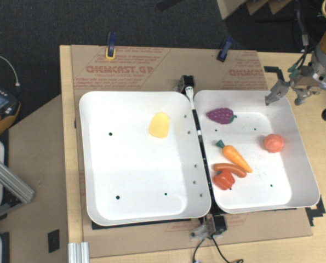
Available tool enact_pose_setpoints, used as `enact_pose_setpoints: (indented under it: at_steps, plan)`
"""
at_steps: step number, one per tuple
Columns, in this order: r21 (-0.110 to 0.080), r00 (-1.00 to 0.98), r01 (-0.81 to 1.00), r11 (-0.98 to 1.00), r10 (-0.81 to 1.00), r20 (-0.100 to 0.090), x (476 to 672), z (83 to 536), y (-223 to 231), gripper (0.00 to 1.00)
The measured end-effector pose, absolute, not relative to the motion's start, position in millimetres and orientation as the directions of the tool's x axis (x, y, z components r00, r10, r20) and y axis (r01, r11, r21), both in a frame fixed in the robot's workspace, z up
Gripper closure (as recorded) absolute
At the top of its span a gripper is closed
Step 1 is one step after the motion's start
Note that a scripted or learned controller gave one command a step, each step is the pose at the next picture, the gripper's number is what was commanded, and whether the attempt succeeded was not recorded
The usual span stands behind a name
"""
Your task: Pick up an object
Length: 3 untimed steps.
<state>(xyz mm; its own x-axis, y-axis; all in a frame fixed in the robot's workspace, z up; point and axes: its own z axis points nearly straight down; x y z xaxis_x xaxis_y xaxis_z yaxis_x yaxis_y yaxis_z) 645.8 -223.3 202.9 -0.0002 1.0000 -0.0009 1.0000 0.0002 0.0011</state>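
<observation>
From the camera view, the claw (287, 93) hangs at the upper right of the frame, over the right bin's (294, 193) far corner, fingers apart and holding nothing. This looks like the approach step. The peach (273, 142) lies nearest, below it; grapes (221, 115), carrot (234, 155) and pepper (223, 180) sit further left. Next it must centre over one and descend. A yellow lemon (159, 125) lies in the left bin (97, 190).

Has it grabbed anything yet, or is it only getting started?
Nothing is picked up yet. The gripper hangs open at the far edge of the right bin, with nothing between its fingers. The grapes, peach and carrot all lie in the bin. The whole grasp is left.
</observation>
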Motion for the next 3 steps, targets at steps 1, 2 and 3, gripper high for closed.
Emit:
enact_pose_setpoints:
  at_steps: [1,2,3]
  plan:
    - [-0.011,0.001,1.000,-0.001,1.000,0.005,596.0,77.5,-185.3,0.00]
    - [0.001,0.000,1.000,0.000,1.000,-0.001,600.0,84.9,-187.8,0.00]
    - [0.021,-0.001,1.000,0.001,1.000,-0.010,643.1,251.0,-226.5,0.00]
